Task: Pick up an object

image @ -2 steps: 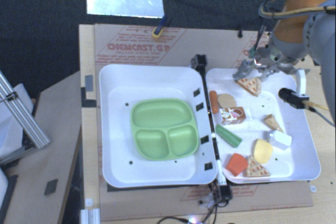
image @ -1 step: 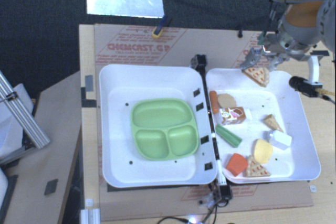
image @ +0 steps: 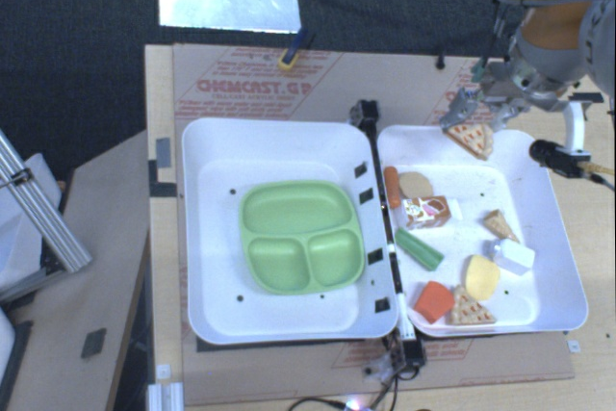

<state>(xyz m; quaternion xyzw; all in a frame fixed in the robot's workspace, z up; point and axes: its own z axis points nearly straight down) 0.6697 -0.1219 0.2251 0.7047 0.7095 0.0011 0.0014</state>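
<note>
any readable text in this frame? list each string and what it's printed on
"CHEMCAST GP": red print on the brown paper-masked sheet under the bins, read with some doubt since it is blurred.
More red print on the same sheet near the arm and below the bins: too blurred to read.
Small printed snack packet in the right white bin: markings too small to read.
</note>
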